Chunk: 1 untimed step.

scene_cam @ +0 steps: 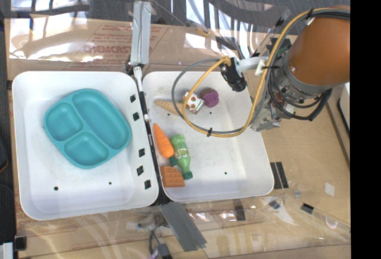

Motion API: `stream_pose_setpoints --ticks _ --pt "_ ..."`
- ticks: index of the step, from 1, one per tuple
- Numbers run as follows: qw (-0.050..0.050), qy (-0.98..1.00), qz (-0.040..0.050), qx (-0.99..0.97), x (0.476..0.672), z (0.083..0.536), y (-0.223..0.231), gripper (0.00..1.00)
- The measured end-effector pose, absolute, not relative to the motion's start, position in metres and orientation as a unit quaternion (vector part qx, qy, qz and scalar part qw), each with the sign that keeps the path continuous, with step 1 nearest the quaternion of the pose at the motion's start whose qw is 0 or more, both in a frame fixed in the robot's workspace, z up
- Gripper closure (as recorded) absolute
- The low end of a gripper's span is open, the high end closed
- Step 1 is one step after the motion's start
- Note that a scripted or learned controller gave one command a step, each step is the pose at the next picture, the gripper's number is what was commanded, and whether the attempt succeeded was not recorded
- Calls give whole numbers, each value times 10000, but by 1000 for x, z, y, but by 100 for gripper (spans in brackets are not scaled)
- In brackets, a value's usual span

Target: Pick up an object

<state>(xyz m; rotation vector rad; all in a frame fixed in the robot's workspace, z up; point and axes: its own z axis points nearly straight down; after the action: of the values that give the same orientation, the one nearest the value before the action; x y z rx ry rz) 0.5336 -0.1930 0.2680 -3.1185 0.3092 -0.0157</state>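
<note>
Over the right rim of the right bin (250, 183) hangs the gripper (265, 124), apart from every toy; whether it is clenched or released cannot be told. Inside, a purple rounded lump (209, 97), possibly a plum, sits against a small white block (192, 102) beside a tan cone (168, 106). Lower left, a smooth orange carrot (163, 140), a green bottle (180, 155) and a ridged brown square (173, 177) cluster near the wall, leaving bare floor rightward. The left bin (30, 192) holds a teal three-part plate (88, 127).

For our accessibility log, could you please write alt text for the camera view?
A grey and orange robot arm hangs over the right edge of the right bin, which holds a carrot, a green bottle, a cone and a purple toy. The left bin holds a teal divided plate.
</note>
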Motion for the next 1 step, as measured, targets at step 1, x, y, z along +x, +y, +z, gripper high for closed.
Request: stream_pose_setpoints --ticks 1 --pt "94 960 -105 -9953 537 279 -189 100"
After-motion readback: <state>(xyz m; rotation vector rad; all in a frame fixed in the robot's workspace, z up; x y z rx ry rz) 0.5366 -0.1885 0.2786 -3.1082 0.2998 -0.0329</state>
